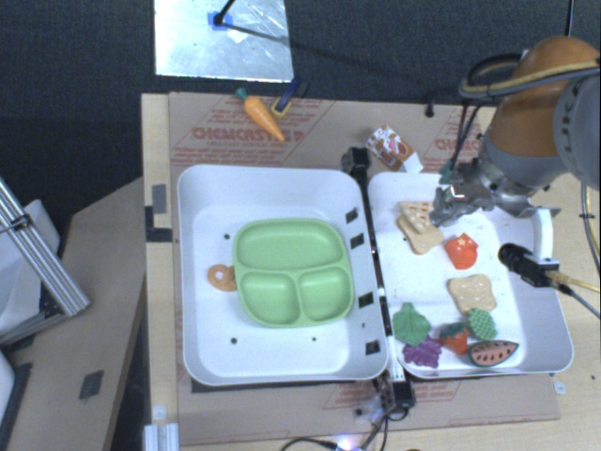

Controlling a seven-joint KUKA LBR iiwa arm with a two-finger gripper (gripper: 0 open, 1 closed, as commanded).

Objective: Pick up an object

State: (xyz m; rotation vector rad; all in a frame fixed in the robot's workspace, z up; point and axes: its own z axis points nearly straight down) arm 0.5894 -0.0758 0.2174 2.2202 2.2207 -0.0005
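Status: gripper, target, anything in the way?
Gripper over far end of right bin, nothing seen held. Tan cracker flat at its tip. Red toy close beside cracker.

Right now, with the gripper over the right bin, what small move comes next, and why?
Probably nudge toward the view's left, then descend: the gripper sits at the right edge of the tan cracker, not centred over it, and I see nothing held. The red toy fruit lies close by, so keep it small.

Glossy smooth plastic on green divided plate; smooth white plastic bins; matt printed cardboard sheet underneath; shiny scuffed metal sheet.
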